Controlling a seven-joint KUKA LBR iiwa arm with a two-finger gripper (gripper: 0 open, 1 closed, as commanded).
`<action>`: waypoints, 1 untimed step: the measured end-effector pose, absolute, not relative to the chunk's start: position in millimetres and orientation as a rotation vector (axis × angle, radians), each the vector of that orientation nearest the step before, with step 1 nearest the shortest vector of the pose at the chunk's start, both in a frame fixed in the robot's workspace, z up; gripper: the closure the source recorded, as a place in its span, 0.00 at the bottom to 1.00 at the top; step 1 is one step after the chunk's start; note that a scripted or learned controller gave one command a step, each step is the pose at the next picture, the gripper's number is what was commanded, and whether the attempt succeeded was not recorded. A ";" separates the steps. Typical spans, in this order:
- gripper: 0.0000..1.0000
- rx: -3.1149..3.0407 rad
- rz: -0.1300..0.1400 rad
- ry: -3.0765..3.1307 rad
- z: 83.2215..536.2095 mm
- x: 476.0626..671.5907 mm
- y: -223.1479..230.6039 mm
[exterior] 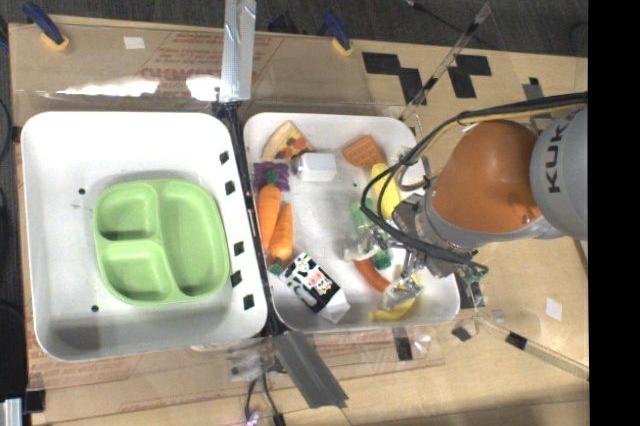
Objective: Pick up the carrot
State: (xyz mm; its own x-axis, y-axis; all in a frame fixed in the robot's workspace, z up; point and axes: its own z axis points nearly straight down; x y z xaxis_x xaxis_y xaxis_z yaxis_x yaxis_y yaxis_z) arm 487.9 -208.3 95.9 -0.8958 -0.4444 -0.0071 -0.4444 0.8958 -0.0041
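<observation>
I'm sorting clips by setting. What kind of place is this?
Probably a robotics lab bench for pick-and-place trials: two shallow white bins clamped side by side, a grey-and-orange robot arm reaching in, and toy food such as an orange plastic carrot beside a green divided plate.

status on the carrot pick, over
Gripper low in right white bin, apart from carrot. Long orange carrot by left wall, untouched. Orange food piece beside it.

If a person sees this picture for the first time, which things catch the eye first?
First the arm's big orange band, hanging over the right bin. Next the bright green divided tray, alone in the left bin. Then the carrot, lying along the right bin's left wall among crowded toy food.
</observation>
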 end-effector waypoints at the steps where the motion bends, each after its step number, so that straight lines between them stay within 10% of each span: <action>1: 1.00 -0.731 -0.005 3.045 106.0 490.0 -205.8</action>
State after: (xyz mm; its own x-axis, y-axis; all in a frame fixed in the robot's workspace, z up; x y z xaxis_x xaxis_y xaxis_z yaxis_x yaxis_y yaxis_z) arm 490.0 -205.8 106.0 -0.8909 -0.4540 -0.0086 -0.4540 0.8910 -0.0052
